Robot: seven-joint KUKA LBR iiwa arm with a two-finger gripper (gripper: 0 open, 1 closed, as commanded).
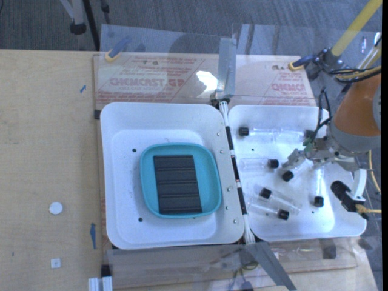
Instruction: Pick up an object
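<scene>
Clear, black-capped vials (pixel 271 210) look light, slick, fragile; grip mid-tube. Gripper (pixel 315 153) fingers' state: cannot tell.

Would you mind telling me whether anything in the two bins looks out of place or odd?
Nothing looks damaged or spilled. The clear tubes lie scattered at mixed angles in the right bin, while the teal tray sits squarely in the left bin.

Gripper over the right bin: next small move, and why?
Probably a short descent onto the nearest vial. The gripper sits above the right bin, with clear black-capped vials scattered around it and nothing visibly held. That vial lies just off its fingers toward the left bin, apart from its neighbours, so it looks the easiest target.
</scene>
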